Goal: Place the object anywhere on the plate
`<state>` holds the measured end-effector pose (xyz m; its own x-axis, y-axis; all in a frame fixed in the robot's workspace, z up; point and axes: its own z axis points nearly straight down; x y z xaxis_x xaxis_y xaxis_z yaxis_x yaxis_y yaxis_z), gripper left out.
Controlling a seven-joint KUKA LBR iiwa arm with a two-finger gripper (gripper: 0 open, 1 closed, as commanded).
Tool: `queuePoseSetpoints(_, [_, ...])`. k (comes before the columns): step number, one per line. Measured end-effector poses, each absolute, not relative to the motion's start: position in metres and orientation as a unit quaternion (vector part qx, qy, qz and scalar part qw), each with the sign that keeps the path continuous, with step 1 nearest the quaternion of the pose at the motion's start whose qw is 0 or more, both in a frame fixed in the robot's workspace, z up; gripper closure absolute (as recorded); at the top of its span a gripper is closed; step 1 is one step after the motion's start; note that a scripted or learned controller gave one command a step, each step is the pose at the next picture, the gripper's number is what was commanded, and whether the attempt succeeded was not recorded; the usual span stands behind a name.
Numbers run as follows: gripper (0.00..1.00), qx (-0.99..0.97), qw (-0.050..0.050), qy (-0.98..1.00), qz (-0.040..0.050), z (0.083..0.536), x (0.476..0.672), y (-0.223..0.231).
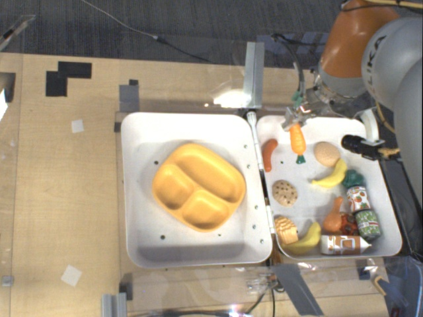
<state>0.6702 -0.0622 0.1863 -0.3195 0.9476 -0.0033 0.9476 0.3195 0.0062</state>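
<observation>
Our gripper (pixel 299 115) hangs over the back of the right bin (pixel 390 243), its fingers pinched on the top of the carrot (pixel 297 139), which dangles point-down clear of the bin floor. The plate (pixel 198 187) sits in the middle of the left bin (pixel 132 177), well apart from us across the divider between the bins.

To do this step well, we should lift enough to clear that divider, travel left, and lower before letting go, since a smooth tapered toy held by one end could swing or slip.

The carrot is glossy orange plastic with a green tip. The plate is yellow, rounded, and moulded into three shallow compartments, any of which would do.
</observation>
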Motion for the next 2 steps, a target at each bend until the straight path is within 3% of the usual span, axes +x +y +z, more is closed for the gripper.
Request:
queuePoseSetpoints(1, [1.00, 0.517, 0.002, 0.856, 0.0021, 0.186, 0.670, 0.017])
queuePoseSetpoints(2, [1.00, 0.612, 0.001, 0.791, 0.0025, 0.168, 0.669, 0.116])
